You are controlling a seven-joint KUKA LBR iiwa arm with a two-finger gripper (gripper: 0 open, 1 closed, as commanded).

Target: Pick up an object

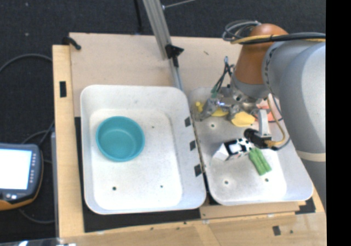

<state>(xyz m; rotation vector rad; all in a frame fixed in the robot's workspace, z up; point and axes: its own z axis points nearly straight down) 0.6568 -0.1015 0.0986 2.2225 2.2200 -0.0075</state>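
I see the arm (290,91) filling the right bin's (241,187) far right corner, its gripper (222,105) low near that bin's far left edge among yellow pieces (241,120), and I cannot tell how the tool stands. The left bin (137,190) has wide open floor, with a teal bowl (120,138) toward its left edge. In the right bin the near half is open, while a green block (260,161) and a black-and-white object (237,147) lie mid-floor, apart from every edge.
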